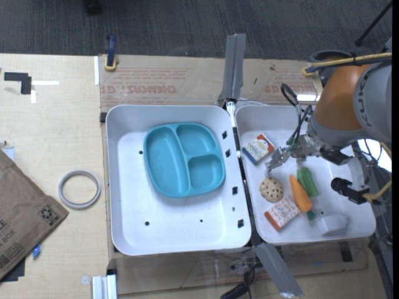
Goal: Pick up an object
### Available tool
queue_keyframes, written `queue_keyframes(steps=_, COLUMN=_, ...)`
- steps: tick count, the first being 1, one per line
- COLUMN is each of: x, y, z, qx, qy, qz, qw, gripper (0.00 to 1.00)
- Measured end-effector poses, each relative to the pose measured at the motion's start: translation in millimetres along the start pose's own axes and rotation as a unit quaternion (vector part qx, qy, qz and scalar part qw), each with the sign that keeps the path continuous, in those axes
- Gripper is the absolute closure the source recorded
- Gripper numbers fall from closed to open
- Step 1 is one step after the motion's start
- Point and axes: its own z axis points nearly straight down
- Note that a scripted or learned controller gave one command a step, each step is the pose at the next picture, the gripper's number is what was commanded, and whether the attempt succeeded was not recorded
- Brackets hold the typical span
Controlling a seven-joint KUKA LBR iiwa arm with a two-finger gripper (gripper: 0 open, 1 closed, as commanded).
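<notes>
My gripper (278,159) hangs low over the right bin (249,122), in its middle part. Just to its left lies a small white box with orange and blue print (259,148). Below it sits a round speckled cookie (271,190). An orange carrot (300,194) and a green vegetable (308,182) lie side by side to the gripper's lower right. A second printed box (282,213) rests near the bin's front, and a pale clear object (331,223) sits in the front right corner. Nothing shows in the gripper's grasp.
The left bin (118,185) holds a blue divided plate (185,159). A raised divider (238,167) separates the two bins. On the bench to the left lie a ring of tape (79,187) and a brown cardboard box (22,213). The arm's grey and orange body (349,101) overhangs the right bin's far right.
</notes>
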Motion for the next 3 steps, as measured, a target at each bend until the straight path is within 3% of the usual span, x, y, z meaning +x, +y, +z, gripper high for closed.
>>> queue_keyframes(steps=1, x=-6, y=-67, z=0, qx=0.0, qy=0.0, qz=0.05, qw=0.9987, gripper=0.0)
queue_keyframes(steps=2, x=-7, y=-67, z=-8, qx=0.0, qy=0.0, qz=0.052, qw=0.9986, gripper=1.0)
queue_keyframes(steps=3, x=68, y=-14, z=-141, qx=-0.001, qy=-0.001, qz=0.068, qw=0.9977, gripper=1.0)
